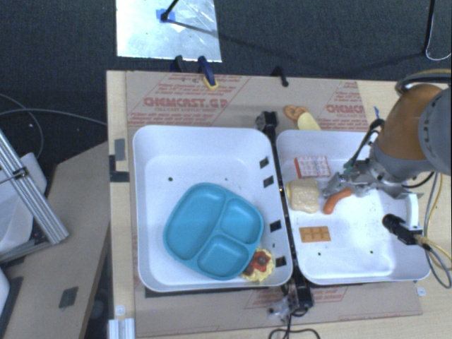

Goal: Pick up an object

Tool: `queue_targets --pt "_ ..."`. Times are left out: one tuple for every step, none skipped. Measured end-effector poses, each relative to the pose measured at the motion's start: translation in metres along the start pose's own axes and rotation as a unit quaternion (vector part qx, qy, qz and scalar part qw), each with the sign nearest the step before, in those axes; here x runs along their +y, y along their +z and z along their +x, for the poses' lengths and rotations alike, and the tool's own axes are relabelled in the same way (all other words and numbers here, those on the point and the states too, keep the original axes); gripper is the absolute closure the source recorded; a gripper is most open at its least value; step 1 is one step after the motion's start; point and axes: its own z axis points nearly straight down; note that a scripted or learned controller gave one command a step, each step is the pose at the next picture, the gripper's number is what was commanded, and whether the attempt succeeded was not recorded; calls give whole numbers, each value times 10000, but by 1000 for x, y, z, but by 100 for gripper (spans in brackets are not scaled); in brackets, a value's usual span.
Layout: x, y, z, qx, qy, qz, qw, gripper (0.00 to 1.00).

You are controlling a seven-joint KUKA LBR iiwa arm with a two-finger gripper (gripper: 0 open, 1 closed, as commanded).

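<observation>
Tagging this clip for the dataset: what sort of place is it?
Likely a robotics lab's bin-picking bench: two white bins on a cardboard-covered bench, toy food such as a hot dog and blue divided plate, and the arm's gripper reaching in.

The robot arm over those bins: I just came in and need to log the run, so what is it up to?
The grey arm reaches into the right bin, its hand down among toy foods: an orange sausage, a pale bread slice, a red-and-white cracker and a brown waffle. The hand is right at the sausage, but a grasp cannot be confirmed. The left bin holds a blue divided plate.
</observation>
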Motion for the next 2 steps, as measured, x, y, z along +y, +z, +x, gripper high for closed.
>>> queue_targets --pt "2 -14 2 5 -14 -13 10000 100" --pt "45 -109 98 28 -70 -56 10000 100"
